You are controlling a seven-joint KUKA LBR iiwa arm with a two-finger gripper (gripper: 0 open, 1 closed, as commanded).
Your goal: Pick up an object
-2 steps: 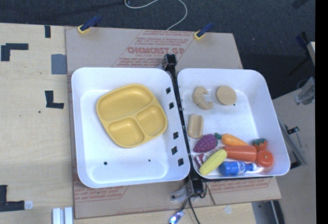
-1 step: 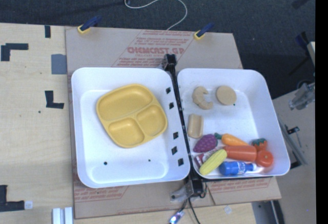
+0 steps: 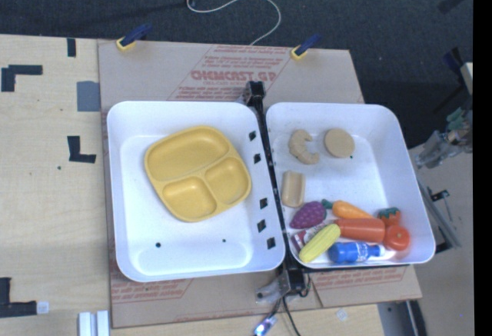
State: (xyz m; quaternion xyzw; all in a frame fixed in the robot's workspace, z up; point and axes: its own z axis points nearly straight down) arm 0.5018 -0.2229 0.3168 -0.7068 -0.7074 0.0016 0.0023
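Note:
The left white bin (image 3: 123,144) holds a yellow divided plate (image 3: 198,173). In the right white bin (image 3: 406,159) lie several toy foods. A beige croissant (image 3: 304,147) and a round tan cookie (image 3: 339,143) sit at the back. A pale bread slice (image 3: 292,189) rests by the divider. Toward the front are purple grapes (image 3: 308,214), an orange carrot (image 3: 352,211), a yellow corn cob (image 3: 320,241), a red-orange sausage (image 3: 361,230), a red tomato (image 3: 397,237) and a blue-and-white bottle (image 3: 355,253).
Both bins rest on a cardboard sheet (image 3: 231,74) held by two yellow-and-blue clamps (image 3: 133,36). A white cable (image 3: 231,2) loops over the dark floor behind. Black clips line the divider (image 3: 265,173). Blurred equipment (image 3: 453,134) stands past the right bin.

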